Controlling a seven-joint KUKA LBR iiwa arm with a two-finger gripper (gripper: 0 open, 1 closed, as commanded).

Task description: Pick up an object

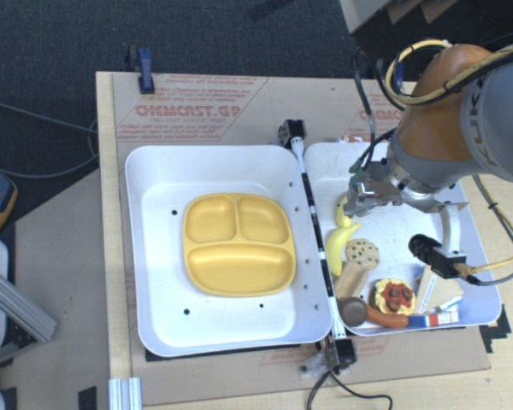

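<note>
Yellow banana (336,241) in the right bin (480,290), hard against that bin's left wall, lying roughly lengthwise along it. Just beside it, a speckled cookie (361,250), touching or nearly touching a tan wooden cylinder (351,277) with a dark lower end. Near the bin's front edge, a small round toy pizza (394,295) with red topping, a red-brown sausage (387,319) under it, and a flat tube (442,316) to the right. Gripper (360,202) low in the right bin, directly over the banana's upper tip; open or closed: cannot tell, and nothing visibly held. Grey arm with orange band (445,79) reaching in from the right, cables looped above it. Left bin (154,280) holding a yellow divided plate (239,244), three compartments, flat and about centred. Both bins on a cardboard-covered bench (205,105); blue clamp (143,68) at its far left edge.
</note>
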